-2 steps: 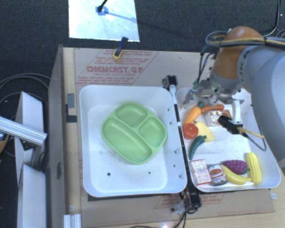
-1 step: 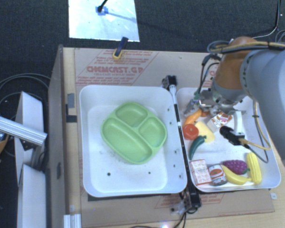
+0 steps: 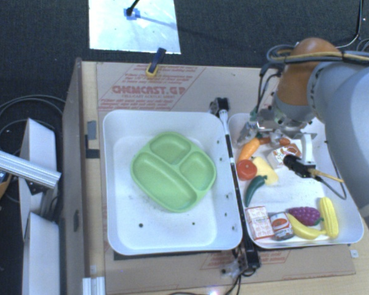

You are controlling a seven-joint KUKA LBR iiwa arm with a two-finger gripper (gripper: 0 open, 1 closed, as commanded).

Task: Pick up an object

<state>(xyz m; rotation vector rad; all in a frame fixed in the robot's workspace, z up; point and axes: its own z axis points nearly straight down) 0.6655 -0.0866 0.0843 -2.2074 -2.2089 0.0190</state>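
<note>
The gripper (image 3: 265, 128) hangs over the right bin (image 3: 344, 226), fingertips just above a tapered orange carrot (image 3: 249, 148); whether it is open or closed cannot be told. Nearby lie a round red tomato (image 3: 246, 169), a curved green pepper (image 3: 255, 188) and glossy yellow plastic bananas (image 3: 304, 227). The left bin (image 3: 166, 232) holds a smooth green 3-compartment plate (image 3: 173, 171).

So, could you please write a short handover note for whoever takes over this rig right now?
Tool: low over the far end of the right bin, just above the carrot; whether it grips anything cannot be told.
Right bin holds the toys: carrot, tomato, green pepper, grapes, banana, corn, a small can and a packet.
Left bin holds a green divided plate.
Done: arm positioned over the toys.
Left: nothing visibly lifted yet; a pick must still be confirmed.
</note>
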